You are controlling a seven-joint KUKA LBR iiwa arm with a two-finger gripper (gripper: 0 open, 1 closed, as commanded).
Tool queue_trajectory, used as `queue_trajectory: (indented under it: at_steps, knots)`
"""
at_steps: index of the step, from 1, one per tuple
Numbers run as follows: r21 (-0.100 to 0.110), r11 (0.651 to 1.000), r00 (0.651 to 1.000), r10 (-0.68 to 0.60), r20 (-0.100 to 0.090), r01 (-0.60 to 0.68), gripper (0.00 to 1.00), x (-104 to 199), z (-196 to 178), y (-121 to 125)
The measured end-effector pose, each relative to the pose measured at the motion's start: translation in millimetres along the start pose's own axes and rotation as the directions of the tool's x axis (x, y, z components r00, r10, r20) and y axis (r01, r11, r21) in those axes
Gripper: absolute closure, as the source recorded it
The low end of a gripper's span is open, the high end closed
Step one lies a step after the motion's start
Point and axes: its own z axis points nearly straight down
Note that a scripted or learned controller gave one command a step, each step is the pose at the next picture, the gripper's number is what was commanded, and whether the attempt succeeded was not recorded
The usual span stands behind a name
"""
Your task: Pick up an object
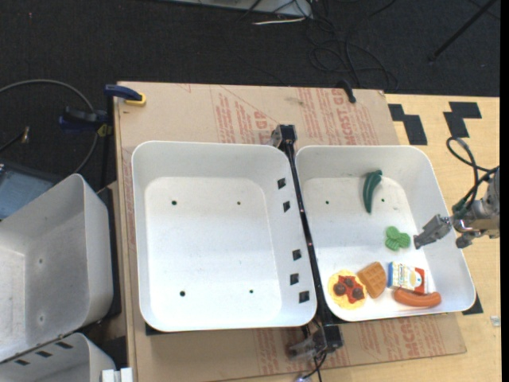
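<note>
At the far left, beyond the surface [207, 110], a grey tub [48, 253] stands on the dark floor, with a black cable looping above it. The surface is a brown board, with a blue and yellow clamp [126, 95] at its upper left corner. The left bin [143, 173] sits on it, white and shallow, showing four small dark holes in its floor. A black divider [296, 213] runs between it and the right bin [318, 161], the two touching along that line. In the right bin the things gather toward the near right part. A round pizza [347, 288] with dark toppings lies near the bottom rim; just beside it to the right is a brown waffle [372, 278], then a small carton [406, 276], and below the carton a red sausage [417, 298] lies lengthwise by the rim. Above these, a small green leafy piece [397, 238] lies alone, and further up a dark green pepper [372, 190] stands apart from the rest, lengthwise up the bin. The gripper [433, 231] reaches in over the right rim, low over the bin and just to the right of the leafy piece, apart from it; whether its tips are spread or closed cannot be told, and nothing shows between them. The arm's wrist [477, 213] and its cables lie at the right edge.
</note>
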Motion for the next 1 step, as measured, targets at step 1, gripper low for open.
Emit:
queue_trajectory:
  at_steps: [1]
  knots:
    - [0.000,1.000,1.000,0.000,0.000,0.000,0.00,0.0,0.0,0.0]
